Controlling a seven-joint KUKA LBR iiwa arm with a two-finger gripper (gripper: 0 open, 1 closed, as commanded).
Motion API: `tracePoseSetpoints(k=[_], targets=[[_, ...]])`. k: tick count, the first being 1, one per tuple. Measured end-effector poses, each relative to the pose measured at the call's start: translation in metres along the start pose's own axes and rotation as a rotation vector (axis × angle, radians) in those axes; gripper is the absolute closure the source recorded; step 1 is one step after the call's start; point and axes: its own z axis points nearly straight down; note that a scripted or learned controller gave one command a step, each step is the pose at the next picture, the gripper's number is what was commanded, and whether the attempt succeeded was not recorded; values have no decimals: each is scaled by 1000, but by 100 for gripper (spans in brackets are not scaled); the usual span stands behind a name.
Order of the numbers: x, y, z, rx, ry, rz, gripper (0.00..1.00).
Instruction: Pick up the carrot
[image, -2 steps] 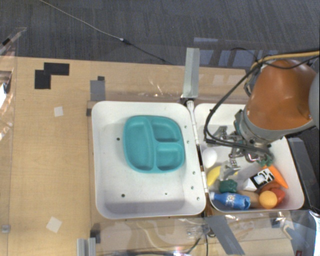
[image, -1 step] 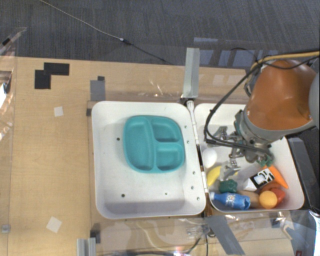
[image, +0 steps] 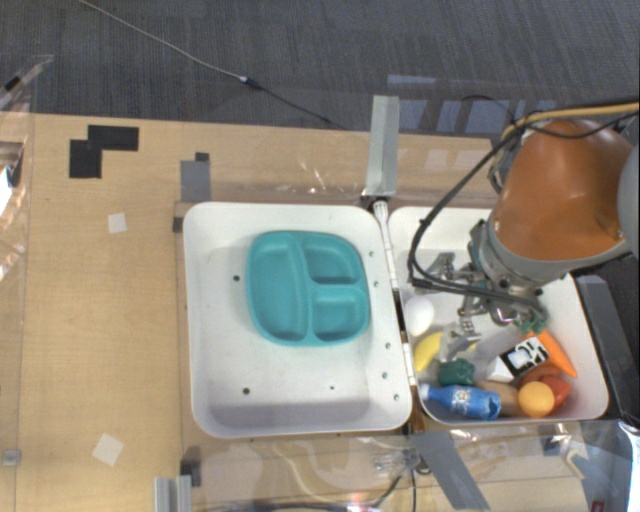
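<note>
The carrot (image: 556, 353) lies at the right bin's (image: 592, 400) 4 o'clock edge, touching a black-and-white tag (image: 527, 354) and an orange ball (image: 537, 399). The gripper (image: 478, 322) hovers near its 9 o'clock; the jaws' state is unclear.

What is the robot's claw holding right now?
It cannot be told. The gripper hangs low over the right bin, its tips lost among the toys. The carrot lies in the bin beside it, apparently not lifted.

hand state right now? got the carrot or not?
Hand: cannot be told, since the arm's wrist hides most of it. It hangs over the right bin; the carrot lies in the bin beside it, not visibly gripped.
</note>
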Motion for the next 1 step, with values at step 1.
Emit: tracePoseSetpoints(k=[1], targets=[[0, 0, 0, 0, 0, 0, 0]])
